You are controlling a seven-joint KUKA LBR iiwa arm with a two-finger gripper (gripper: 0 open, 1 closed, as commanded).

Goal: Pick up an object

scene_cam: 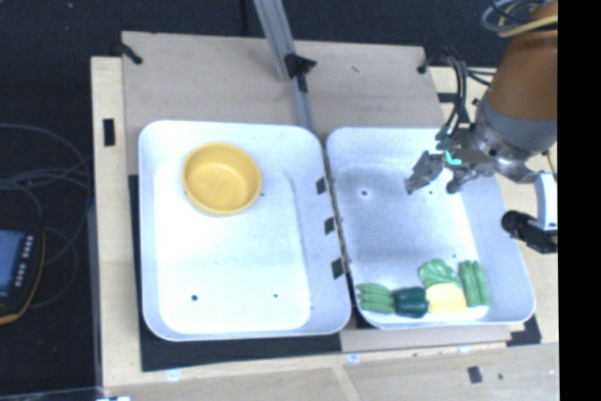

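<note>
End effector point(439, 172) hovers over the right bin point(376, 202), fingers spread, pinching nothing; the toy vegetables point(427, 290) lie clustered at that bin's near edge, well apart, toward the bench front.

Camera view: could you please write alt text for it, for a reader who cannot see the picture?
A grey robot arm reaches from the right, its open gripper hovering over the right bin, holding nothing. Small green and yellow objects cluster along that bin's near edge; a yellow bowl sits in the left bin.
</note>
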